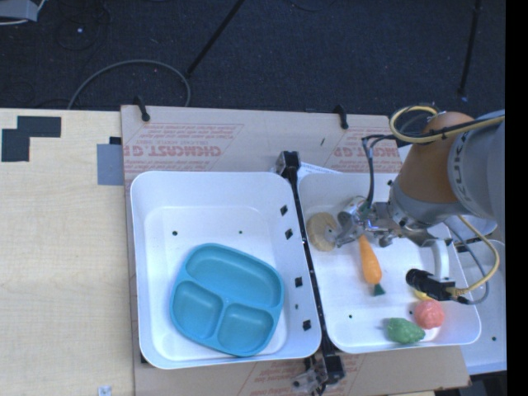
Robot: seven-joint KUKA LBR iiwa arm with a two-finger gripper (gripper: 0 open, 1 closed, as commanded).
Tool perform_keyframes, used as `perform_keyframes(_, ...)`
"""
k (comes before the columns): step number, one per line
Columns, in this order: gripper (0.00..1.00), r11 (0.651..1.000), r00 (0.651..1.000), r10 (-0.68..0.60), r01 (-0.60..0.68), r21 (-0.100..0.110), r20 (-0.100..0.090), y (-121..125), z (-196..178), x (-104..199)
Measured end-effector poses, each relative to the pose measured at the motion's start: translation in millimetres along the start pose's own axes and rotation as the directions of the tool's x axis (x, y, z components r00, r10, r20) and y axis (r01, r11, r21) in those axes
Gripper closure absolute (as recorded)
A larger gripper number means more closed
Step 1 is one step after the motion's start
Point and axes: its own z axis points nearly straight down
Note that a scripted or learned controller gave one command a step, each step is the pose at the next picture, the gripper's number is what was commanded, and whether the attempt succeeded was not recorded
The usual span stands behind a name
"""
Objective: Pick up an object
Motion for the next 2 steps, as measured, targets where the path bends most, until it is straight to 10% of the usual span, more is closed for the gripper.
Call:
perform_keyframes(1,1.00,1.000,1.000,0.003,-0.003,0.017,-0.001,-5.6,-4.0,-0.8)
perform_keyframes(2,1.00,1.000,1.000,0.002,-0.002,0.012,0.001,-8.3,-47.5,1.4)
